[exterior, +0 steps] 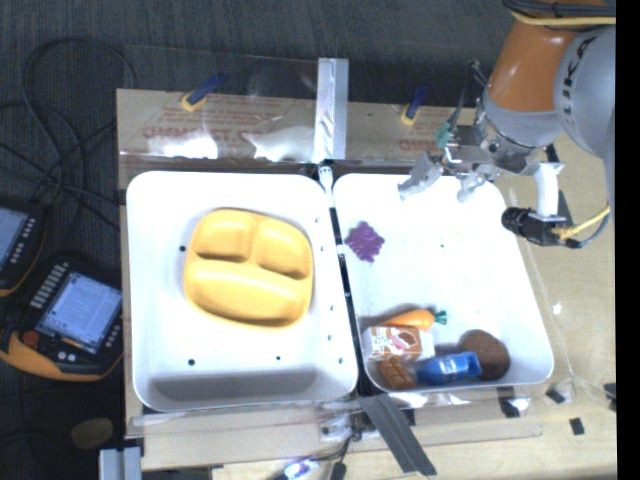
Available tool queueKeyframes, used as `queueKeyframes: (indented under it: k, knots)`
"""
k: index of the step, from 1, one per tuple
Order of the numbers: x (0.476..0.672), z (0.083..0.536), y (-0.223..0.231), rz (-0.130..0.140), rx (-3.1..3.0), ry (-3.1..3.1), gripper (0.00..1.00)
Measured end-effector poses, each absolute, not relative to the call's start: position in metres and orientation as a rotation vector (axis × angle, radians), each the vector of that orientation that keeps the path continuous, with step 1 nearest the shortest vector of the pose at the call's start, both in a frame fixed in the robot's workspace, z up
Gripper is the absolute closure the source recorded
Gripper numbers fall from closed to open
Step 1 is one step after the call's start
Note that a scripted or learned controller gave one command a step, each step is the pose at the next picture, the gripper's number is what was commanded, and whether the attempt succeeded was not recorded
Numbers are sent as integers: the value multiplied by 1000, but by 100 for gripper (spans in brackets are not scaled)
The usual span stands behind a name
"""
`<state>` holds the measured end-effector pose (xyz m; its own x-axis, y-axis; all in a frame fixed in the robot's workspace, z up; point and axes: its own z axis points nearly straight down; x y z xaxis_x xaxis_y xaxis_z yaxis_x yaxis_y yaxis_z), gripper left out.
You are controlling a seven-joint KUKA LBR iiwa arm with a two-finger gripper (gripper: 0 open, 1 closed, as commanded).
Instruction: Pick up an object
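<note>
Hovering over the right bin's (520,268) far edge, the gripper (440,181) has its fingers spread and grasps nothing. The likely pickings, carrot (408,319), blue bottle (448,368) and brown ball (484,349), crowd the near edge, so it must travel before closing.

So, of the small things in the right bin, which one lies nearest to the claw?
The purple piece: it lies alone in the bin's upper left, closest to the claw. The carrot, blue bottle and others crowd the lower edge.

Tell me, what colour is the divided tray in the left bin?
The divided tray is yellow, seen clearly in the camera view against the white left bin.
</note>
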<state>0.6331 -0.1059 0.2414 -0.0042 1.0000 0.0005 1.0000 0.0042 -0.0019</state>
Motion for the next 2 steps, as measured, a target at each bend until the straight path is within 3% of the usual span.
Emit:
queueKeyframes:
  k: [1,2]
  knots:
    - [609,150,-125,1,-2409,-2010,0]
    - [555,89,-97,-11,-2733,-1556,0]
